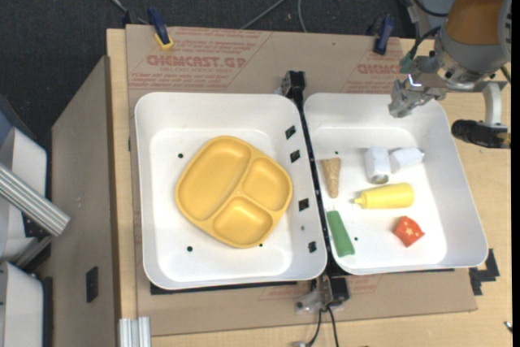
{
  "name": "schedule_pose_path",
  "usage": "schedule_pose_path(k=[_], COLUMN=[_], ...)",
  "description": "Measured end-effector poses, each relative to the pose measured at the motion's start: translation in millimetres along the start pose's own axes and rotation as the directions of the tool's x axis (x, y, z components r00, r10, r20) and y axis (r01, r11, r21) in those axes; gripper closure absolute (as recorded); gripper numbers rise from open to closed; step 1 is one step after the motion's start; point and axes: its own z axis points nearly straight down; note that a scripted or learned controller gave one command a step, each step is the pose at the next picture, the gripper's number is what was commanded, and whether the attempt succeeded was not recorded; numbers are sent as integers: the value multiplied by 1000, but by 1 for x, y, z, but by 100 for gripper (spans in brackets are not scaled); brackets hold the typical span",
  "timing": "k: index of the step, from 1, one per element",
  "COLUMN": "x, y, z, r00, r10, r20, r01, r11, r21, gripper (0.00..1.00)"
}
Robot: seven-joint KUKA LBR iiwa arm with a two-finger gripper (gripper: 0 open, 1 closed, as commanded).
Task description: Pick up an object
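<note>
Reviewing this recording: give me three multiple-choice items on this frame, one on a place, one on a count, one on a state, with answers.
1. Where does the yellow three-compartment plastic tray lie?
A. left white bin
B. right white bin
C. on the cardboard

2. How many items lie in the right white bin?
A. two
B. four
C. six

3. How does the yellow mustard bottle stand?
A. upright
B. lying on its side
C. held by the gripper

Answers: 1 A, it sits inside the left white bin. 2 C, cone, green stick, two white pieces, bottle, red piece. 3 B, it lies flat, while the gripper is over the bin's far edge.

Divided plate (234, 191) in left bin (154, 175)
</note>
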Motion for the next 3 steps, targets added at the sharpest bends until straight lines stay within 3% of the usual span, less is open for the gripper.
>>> schedule_pose_path(k=[2, 3], x=[120, 165], y=[4, 1], z=[-10, -19], r00=[1000, 1000], r10=[-3, -2], r20=[0, 0], r01=[3, 2], r11=[1000, 1000], r21=[0, -3], gripper=[100, 100])
